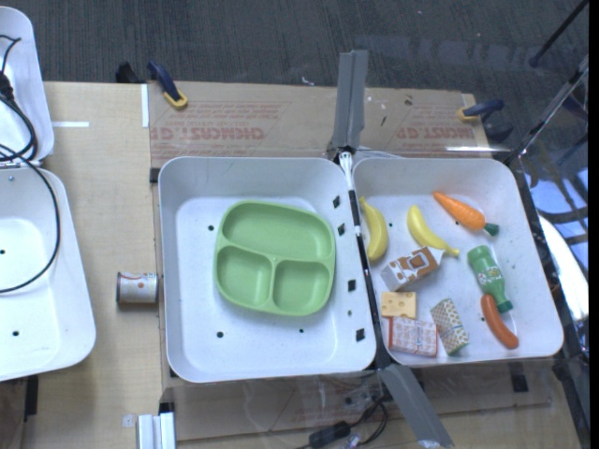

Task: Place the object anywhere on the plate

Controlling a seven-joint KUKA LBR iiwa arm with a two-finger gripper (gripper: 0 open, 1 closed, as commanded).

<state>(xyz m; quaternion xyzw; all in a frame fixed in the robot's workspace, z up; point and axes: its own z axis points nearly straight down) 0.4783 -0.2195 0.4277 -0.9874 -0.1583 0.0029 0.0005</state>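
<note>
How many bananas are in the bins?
2. Both lie in the right bin: one banana against its left wall, next to the divider, and the other banana just to its right, above the little carton. None seems hidden.

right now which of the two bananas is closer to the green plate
The banana lying along the right bin's left wall, next to the divider, is closer to the green plate. The other banana sits further right, above the small carton.
</note>
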